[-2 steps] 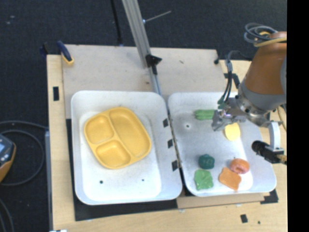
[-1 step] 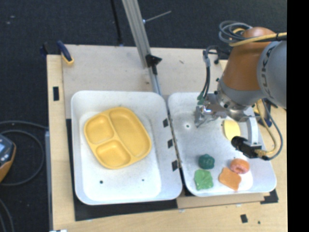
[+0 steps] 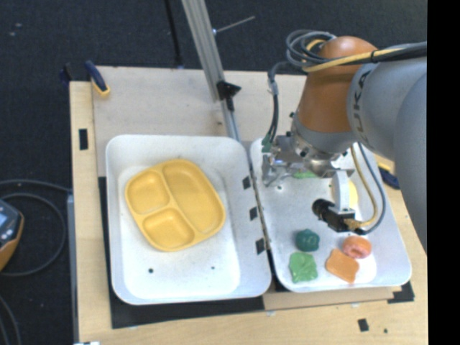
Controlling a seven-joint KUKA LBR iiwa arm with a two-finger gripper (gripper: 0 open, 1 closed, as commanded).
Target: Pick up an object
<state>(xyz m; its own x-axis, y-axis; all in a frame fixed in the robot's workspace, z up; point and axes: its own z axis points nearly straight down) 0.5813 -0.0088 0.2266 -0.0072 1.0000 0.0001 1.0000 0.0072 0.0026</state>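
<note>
claw [image 3: 275, 172] low over the right white bin [image 3: 392, 268], finger state cannot be told. dark green lump [image 3: 307, 240], light green block [image 3: 302, 267], orange block [image 3: 342, 264] lie below-right of claw, apart from it.

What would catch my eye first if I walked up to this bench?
Probably the big grey arm with its orange band, reaching in from the right and hanging over the far end of the right bin. Next, the yellow divided tray lying alone in the left bin. Then the small coloured pieces at the near end of the right bin: a dark green one, a light green one and two orange ones.
</note>
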